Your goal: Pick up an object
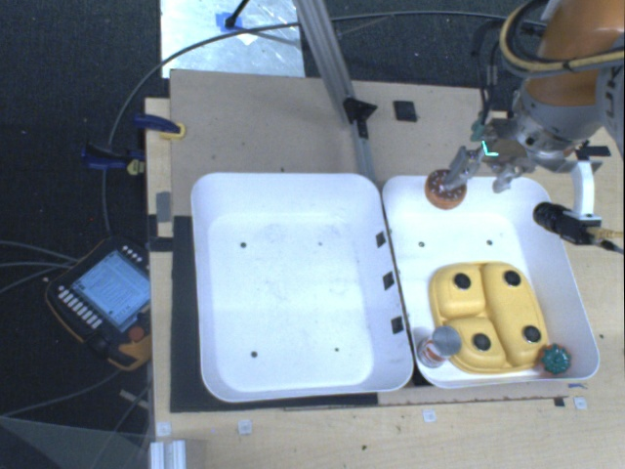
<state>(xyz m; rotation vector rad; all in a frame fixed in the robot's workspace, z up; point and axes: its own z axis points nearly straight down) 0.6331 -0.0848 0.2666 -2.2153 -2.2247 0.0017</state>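
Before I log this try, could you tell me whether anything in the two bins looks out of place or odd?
One thing stands out: a small brown round object sits at the far rim of the right bin, by the gripper, apart from the yellow toy, grey piece and teal ball grouped near the front edge.

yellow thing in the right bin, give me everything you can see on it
The yellow object looks like moulded plastic, glossy, made of rounded blocky lobes joined in a cluster, with four dark round spots on top. It lies flat on the floor of the right bin, toward its near right corner. A small grey-capped item sits against its near left edge and a small teal ball against its near right corner. The gripper is apart from it, at the bin's far rim.
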